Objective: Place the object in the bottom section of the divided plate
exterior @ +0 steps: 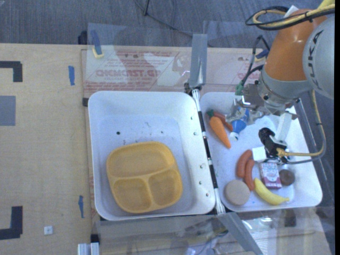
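Here the end effector (pixel 241 113), grip state unclear, hangs beside the carrot (pixel 219 131), sausages (pixel 246 166) and banana (pixel 270 194) nearby.

Faint red lettering on the clear sheet (pixel 139 70) is too blurred to read

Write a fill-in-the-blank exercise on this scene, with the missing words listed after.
1. The yellow plate lies in the ____ bin.
2. The carrot lies in the ____ bin.
3. The banana lies beside a round ____.
4. The gripper hovers over the ____ bin.

Missing words: left; right; cookie; right
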`<state>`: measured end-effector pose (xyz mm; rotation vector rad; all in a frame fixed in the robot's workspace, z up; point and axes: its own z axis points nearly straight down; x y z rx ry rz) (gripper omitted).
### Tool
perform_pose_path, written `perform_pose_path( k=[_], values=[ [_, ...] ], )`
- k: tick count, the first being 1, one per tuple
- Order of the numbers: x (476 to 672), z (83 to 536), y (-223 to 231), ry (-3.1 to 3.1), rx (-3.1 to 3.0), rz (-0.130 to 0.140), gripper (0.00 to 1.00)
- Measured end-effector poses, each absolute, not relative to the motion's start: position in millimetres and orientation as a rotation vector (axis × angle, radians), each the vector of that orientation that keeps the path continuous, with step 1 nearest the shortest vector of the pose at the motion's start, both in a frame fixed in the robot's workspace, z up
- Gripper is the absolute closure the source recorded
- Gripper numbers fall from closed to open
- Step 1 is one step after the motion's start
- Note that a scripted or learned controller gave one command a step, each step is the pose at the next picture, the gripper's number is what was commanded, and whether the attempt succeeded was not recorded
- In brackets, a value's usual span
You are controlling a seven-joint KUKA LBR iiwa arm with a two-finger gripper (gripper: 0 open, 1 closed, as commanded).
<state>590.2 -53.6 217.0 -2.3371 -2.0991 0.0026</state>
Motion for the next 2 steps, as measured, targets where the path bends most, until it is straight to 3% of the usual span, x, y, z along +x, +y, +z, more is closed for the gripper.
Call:
perform_pose_path(
  k=[1,2],
  values=[
    [620.2,189.3,14.5,-2.443,-1.978,-0.002,1.0],
    [577.9,184.6,87.8,-2.443,-1.974,0.0,1.0]
  ],
)
